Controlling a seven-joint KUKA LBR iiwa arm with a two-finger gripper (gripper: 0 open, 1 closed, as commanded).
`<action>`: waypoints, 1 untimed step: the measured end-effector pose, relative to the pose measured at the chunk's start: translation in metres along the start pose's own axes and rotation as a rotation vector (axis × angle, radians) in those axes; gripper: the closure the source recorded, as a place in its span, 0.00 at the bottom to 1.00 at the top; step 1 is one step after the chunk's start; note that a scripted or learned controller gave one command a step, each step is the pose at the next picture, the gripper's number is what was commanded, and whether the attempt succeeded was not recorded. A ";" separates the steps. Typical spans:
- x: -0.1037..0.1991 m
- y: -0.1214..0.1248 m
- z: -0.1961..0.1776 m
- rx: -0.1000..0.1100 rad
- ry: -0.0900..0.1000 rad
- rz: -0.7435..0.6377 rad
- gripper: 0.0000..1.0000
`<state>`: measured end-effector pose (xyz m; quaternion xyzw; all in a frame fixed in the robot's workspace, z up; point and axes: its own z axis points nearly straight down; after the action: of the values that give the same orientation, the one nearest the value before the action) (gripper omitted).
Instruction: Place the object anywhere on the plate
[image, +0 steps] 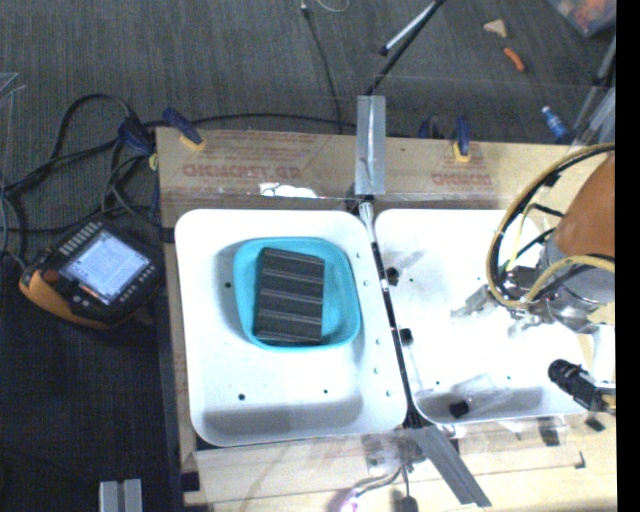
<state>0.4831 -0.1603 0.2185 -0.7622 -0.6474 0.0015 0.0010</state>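
A dark ribbed block (291, 295) lies flat on the blue plate (345, 300) in the left bin (200, 300). The arm (590, 215) leans over the right bin (440, 250) at the counter's (300, 160) right edge. Grey carpet (150, 50) and a lit pendant (95, 270) sit beyond the counter's left edge.

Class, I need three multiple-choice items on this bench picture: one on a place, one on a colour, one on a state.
1. Which bin holds the plate?
A. left bin
B. right bin
C. neither

2. What colour is the plate?
A. red
B. light blue
C. yellow

3. How does the dark ridged block lie?
A. flat on the plate
B. on the bench
C. leaning on a bin wall

Answers:
1 A, the plate sits in the left bin.
2 B, its rim shows light blue.
3 A, the plate's rim surrounds the block.
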 end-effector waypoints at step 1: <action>-0.042 0.006 0.037 0.002 -0.002 0.591 0.00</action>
<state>0.4826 -0.2024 0.1812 -0.9176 -0.3974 0.0030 0.0006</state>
